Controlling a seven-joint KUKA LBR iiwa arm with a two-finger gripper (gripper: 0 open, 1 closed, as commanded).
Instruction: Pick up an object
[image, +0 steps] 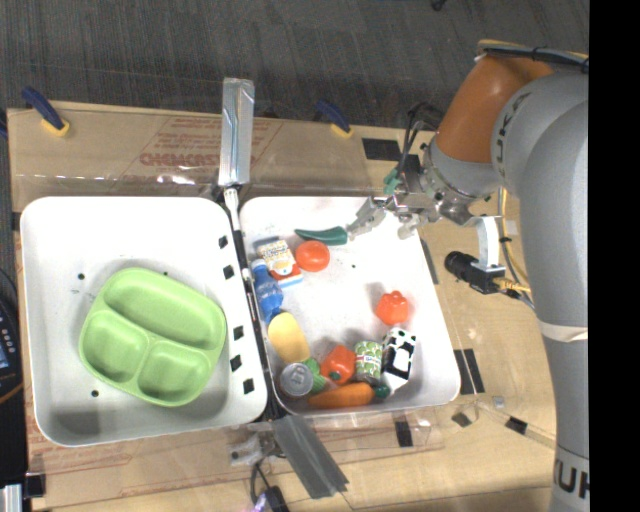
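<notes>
Right now the claw (368, 218) hovers at the right bin's (440, 345) far edge; whether it is open or closed I cannot tell. Just beside its tip lies a green pepper (322, 236), long axis pointing away from the claw.

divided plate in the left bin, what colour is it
Light green; the plate shows in the camera view.

Glossy green plastic tray (150, 335)
</notes>
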